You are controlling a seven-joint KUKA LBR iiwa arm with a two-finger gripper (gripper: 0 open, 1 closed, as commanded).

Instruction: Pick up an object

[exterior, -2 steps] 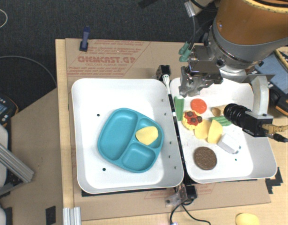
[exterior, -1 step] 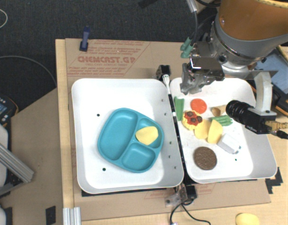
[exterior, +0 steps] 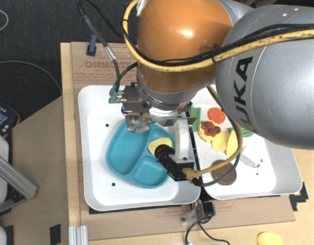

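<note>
Approach step: gripper point(exterior: 138, 120) low over the teal plastic divided dish point(exterior: 134, 154) in the left white bin point(exterior: 93, 137); finger state: cannot tell. Next move calls for closing on dish's rim.

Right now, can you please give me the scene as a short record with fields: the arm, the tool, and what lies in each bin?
arm: grey with orange band, reaching over the left bin
tool: low over the blue dish, upper edge
left bin: blue divided dish; a yellow piece on its right side
right bin: small toy foods, among them a red-orange piece, a yellow piece with dark red topping and a brown round piece
grasp: cannot tell
</note>
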